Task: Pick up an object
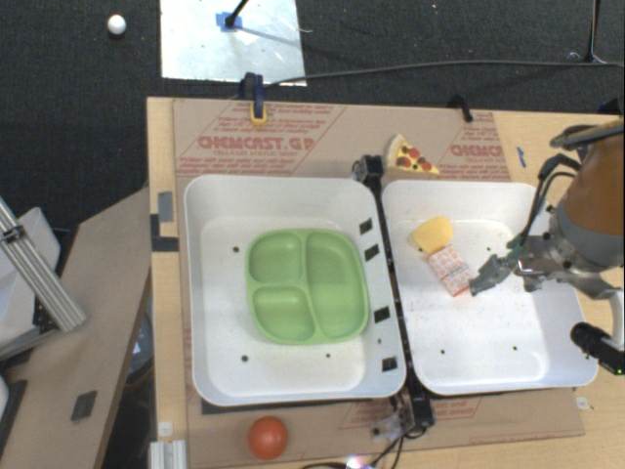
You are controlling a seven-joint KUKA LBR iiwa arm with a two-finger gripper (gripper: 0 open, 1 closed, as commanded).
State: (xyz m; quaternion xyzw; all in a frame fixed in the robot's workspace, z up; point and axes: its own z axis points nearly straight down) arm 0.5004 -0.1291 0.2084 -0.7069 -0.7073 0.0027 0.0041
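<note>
Orange ball [268, 437]: front surface edge. Green divided plate [307, 285]: left bin [210, 262]. Yellow block [433, 234], red-white packet [449, 270]: right bin [488, 364]. Gripper [485, 279]: beside packet, opening indiscernible.

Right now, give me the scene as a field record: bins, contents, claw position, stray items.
left bin: shallow white bin holding a green four-compartment plastic tray
right bin: shallow white bin holding a yellow rounded block and a small red-and-white packet, touching or nearly so
claw: low in the right bin, just right of the packet; nothing visibly between its fingers
outside bins: toy pizza slice on the board behind the bins; orange-red ball in front of the left bin
</note>
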